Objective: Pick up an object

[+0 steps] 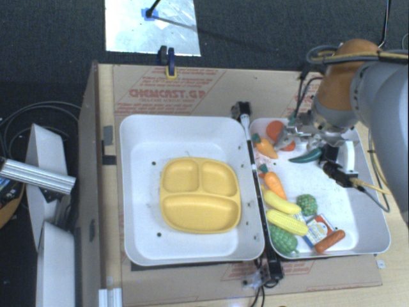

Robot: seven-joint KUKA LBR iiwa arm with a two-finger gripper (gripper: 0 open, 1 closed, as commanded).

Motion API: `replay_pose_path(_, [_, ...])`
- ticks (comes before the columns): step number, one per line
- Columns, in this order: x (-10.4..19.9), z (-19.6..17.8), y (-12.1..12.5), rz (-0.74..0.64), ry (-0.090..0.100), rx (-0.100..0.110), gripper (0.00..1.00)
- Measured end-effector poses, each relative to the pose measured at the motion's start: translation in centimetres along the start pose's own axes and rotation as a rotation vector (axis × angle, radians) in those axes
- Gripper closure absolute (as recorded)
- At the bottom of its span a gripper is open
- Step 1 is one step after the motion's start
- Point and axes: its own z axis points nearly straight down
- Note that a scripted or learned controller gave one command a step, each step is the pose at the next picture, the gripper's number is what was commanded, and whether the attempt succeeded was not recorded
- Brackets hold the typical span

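Observation:
My gripper [300,139] is low over the far part of the right bin [374,226], under the orange-banded wrist [339,75]. A dark green curved pepper [307,155] lies right beneath it, touching or nearly so; I cannot tell whether it is held. A red tomato [275,130] and an orange piece [265,149] sit just left of the gripper. Nearer the front lie a carrot [275,184], a banana [281,203], a corn cob [287,221], broccoli [307,204], a green vegetable [283,240] and a sausage [330,239].
The left bin [144,139] holds a yellow divided plate [199,194]. A dark rail [252,165] separates the two bins. A small colourful packet [314,228] lies by the sausage. A black cable and connector [339,174] hang from the arm over the right bin.

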Motion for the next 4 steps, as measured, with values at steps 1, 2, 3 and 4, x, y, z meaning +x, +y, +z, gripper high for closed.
replay_pose_path(1, [0.5, 1.3, 0.3, 0.001, 0.001, 0.023, 0.00])
replay_pose_path(2, [0.7, 2.7, 1.0, -0.005, 0.003, 0.052, 0.00])
replay_pose_path(3, [0.9, 2.7, 1.0, -0.003, -0.001, 0.050, 0.00])
replay_pose_path(4, [0.6, 2.8, 1.0, -0.004, 0.007, 0.052, 0.00])
